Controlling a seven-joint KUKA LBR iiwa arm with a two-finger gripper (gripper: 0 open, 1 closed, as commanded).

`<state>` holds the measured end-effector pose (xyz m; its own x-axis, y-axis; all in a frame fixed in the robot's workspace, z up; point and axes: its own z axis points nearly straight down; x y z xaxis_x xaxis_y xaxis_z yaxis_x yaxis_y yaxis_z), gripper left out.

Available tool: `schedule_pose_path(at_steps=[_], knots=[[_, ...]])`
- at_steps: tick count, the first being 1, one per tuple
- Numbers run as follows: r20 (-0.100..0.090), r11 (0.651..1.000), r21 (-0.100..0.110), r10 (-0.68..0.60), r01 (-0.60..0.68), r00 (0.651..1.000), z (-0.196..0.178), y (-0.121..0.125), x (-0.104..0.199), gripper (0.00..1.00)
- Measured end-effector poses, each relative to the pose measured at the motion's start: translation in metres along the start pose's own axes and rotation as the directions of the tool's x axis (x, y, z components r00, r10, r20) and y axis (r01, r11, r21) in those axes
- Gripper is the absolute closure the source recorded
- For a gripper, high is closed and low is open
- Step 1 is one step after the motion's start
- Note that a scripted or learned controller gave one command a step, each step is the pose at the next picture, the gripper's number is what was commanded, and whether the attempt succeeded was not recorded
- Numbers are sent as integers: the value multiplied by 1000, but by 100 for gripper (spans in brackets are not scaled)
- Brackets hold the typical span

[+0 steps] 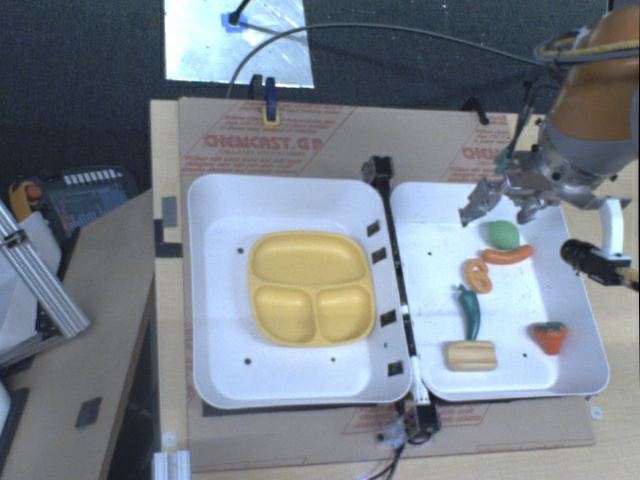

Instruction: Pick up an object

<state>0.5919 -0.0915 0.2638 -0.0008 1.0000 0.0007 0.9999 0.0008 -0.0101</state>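
You have the desk filling the middle of the frame, its cardboard-coloured top showing as a border above and below the two bins, with dark floor past its upper edge. The left bin sits centre-left and the right bin centre-right; their inner rims touch along a line of black clips down the middle. The arm comes in at the upper right, orange band above the grey wrist, hanging over the right bin's upper right corner.

In the left bin you see one yellow divided tray, flat in the middle, with bare white floor all around it. The right bin's left half and upper left are open floor; its things cluster right of centre. From top to bottom: a green round piece, an orange sausage-like piece just beneath it and touching, an orange ring-like piece, a green pepper, a tan block at the lower edge, and a red piece apart at the lower right.

The gripper hovers just above and left of the green round piece, fingers spread apart, nothing between them
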Motion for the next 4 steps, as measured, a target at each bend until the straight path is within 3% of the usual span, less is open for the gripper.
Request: schedule_pose_path(at_steps=[1,4], knots=[[1,1000,-12,-2,2,1000,-6,2,0,0],[0,1000,-8,0,0,1000,151,21,0,0]])
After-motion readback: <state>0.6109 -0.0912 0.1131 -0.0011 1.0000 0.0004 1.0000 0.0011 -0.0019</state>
